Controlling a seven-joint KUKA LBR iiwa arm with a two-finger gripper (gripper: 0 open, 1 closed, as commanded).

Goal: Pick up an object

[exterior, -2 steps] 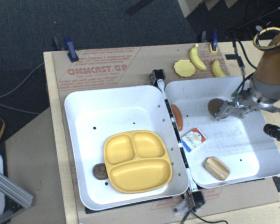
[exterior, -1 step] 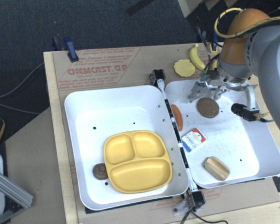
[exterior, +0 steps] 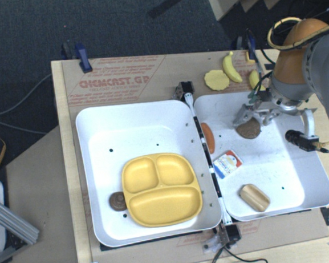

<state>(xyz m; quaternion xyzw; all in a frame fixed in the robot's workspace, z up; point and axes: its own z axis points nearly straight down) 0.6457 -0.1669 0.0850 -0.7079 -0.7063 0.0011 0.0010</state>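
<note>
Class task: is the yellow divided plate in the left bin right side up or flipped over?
Right side up. The yellow divided plate shows its three hollow compartments facing the camera, and it lies flat in the left bin.

A robotics lab: two white bins (exterior: pixel 93 163) clamped to a board tabletop (exterior: pixel 120 80) over dark carpet (exterior: pixel 19 43), with loose cables (exterior: pixel 14 112) and aluminium framing (exterior: pixel 12 221) at left.

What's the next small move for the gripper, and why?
Probably lower a little and close: the gripper sits right over the round brown cookie-like disc in the right white bin, but the disc isn't visibly between its fingers.
</note>
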